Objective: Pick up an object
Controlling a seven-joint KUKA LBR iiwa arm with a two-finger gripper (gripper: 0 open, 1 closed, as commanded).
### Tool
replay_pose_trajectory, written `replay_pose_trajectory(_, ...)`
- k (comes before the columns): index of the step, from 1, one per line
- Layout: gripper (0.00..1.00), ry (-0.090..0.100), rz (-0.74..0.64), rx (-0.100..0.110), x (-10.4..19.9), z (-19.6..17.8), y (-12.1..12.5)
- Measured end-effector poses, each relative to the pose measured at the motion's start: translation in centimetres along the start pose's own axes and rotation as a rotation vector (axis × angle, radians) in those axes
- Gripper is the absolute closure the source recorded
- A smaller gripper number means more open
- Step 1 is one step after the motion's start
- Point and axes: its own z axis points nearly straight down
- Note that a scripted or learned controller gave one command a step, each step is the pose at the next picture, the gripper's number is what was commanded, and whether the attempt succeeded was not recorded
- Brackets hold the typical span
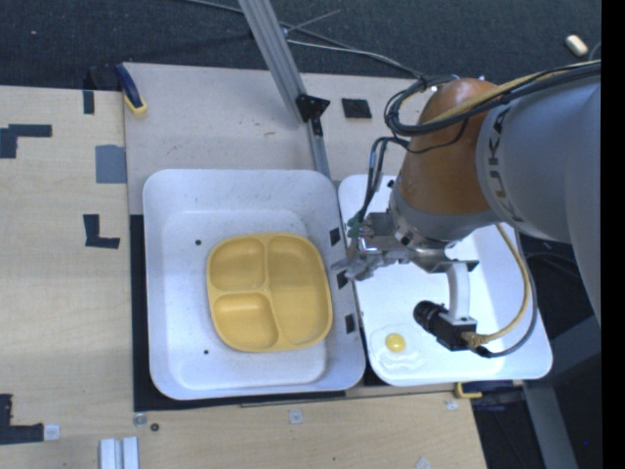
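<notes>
Reaching in from the right, grey arm with orange band (444, 159) sits over the right shallow white bin (518, 355). Tool (363, 254) is at the bin's left edge, near the divide between the two bins, mostly buried under the wrist body. Metal parts poke out toward the left at the wrist's lower edge, too small and cluttered to read. Cannot tell if the tool is released or clenched, and nothing is visibly caught in it. Cannot tell whether it touches the bin floor or rim either.

Task thing candidates: a small white-and-yellow fried-egg toy (396, 349) lies flat on the right bin floor, below the tool, apart from it, near the bin's front edge. A yellow plastic plate with three compartments (269, 291) lies flat in the left shallow white bin (176, 213), left of and slightly below the tool, its right rim near the tool but not touching as far as visible.

Black cylindrical fitting with a yellow cable (444, 325) hangs off the arm, below and right of the tool, just right of the egg toy. Black cables (400, 115) loop over the orange band above the tool. Grey metal pole (283, 52) slants up-left from behind the bins. Light wood surface (59, 291) with dark tape marks lies far left of the tool.
</notes>
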Motion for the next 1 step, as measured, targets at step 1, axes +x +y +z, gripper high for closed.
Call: replay_pose_trajectory(1, 1.00, 0.000, -0.002, -0.001, 5.21, 0.99, -1.83)
